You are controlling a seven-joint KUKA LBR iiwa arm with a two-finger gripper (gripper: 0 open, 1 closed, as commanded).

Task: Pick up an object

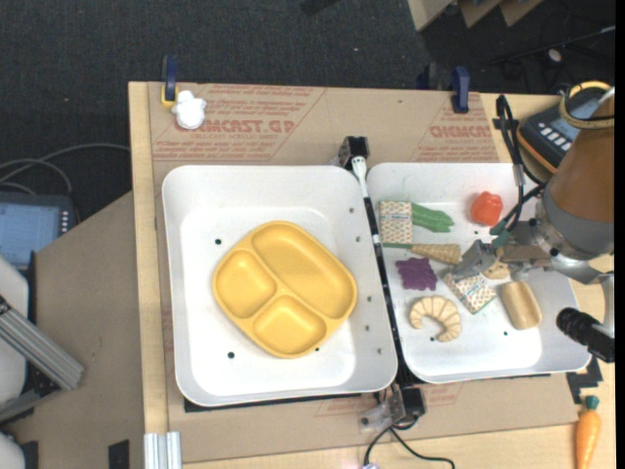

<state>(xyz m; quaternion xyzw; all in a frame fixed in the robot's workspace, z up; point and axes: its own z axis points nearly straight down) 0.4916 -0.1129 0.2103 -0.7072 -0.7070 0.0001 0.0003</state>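
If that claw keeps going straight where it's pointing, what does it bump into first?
Probably the small patterned block just under the gripper, in the right bin. Depth is hard to judge from above.

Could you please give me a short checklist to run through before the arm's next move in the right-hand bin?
1. Claw placed over the right bin, low among the toys: ok.
2. Something seen between its tips: cannot tell; they end at the patterned block and the cone.
3. Target isolated: not ok; the block lies close to the croissant, the bread roll and the purple grapes.
4. Red tomato and green pod away from the claw: ok.
5. Yellow divided plate in the left bin, out of the way: ok.
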